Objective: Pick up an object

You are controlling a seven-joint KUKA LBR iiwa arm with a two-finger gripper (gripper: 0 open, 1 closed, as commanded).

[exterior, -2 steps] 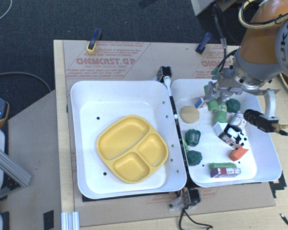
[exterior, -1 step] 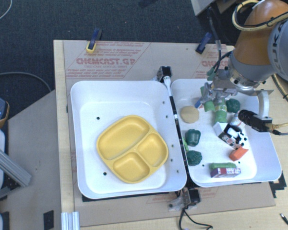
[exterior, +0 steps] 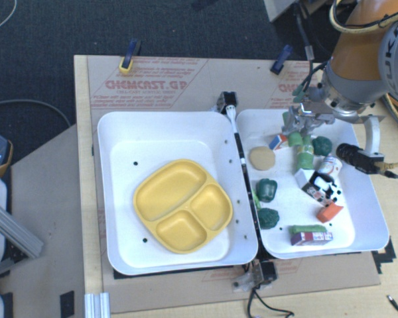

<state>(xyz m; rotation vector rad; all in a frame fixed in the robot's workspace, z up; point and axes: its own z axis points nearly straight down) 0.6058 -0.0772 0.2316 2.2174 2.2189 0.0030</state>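
The right bin (exterior: pixel 365 234) holds several small items. Among them are a tan round disc (exterior: pixel 262 158), a green pepper (exterior: pixel 267 189), a broccoli piece (exterior: pixel 268 217) and a green and red box (exterior: pixel 310 234). An orange piece (exterior: pixel 330 212) and a black-and-white patterned toy (exterior: pixel 326 189) also lie there, with a light green bottle (exterior: pixel 305 154) and a dark green lump (exterior: pixel 322 144). My gripper (exterior: pixel 298 124) hangs low over the bin's far part. It is just above the bottle and beside a small blue, red and white item (exterior: pixel 278 141).
The left bin (exterior: pixel 113 177) holds a yellow divided plate (exterior: pixel 182 205). A black divider with clips (exterior: pixel 237 144) runs between the bins. A black cylinder (exterior: pixel 358 158) juts from the arm over the right bin's right side. Blue clamps sit at the board's far edge.
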